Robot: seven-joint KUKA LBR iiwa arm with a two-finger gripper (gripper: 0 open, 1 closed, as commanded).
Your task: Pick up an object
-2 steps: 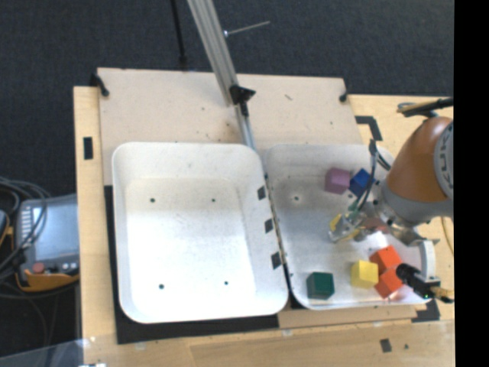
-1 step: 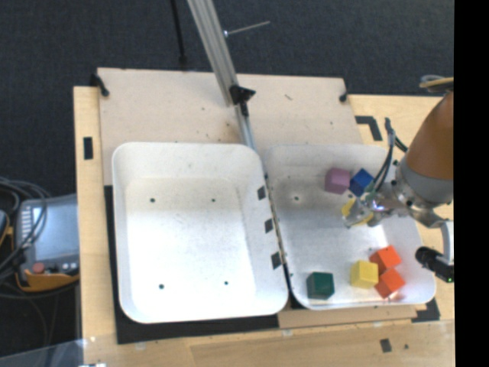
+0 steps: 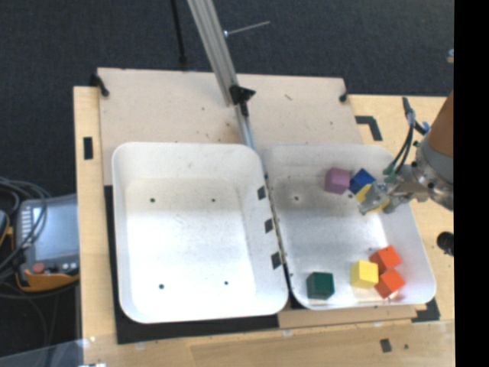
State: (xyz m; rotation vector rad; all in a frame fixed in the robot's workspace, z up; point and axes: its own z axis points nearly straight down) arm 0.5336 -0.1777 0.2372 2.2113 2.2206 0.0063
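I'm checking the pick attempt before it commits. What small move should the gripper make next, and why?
Probably a short shift left and down over the blue cube. The gripper sits at that cube's lower right edge, with nothing seen between its fingers, and the purple block touches the cube's far side, so centring first seems safer.

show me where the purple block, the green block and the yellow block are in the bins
purple block [image 3: 337, 180], camera view, middle of its top face.
green block [image 3: 321, 284], camera view, middle of its top face.
yellow block [image 3: 364, 273], camera view, middle of its top face.

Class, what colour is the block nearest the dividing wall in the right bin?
Dark green, seen in the camera view.
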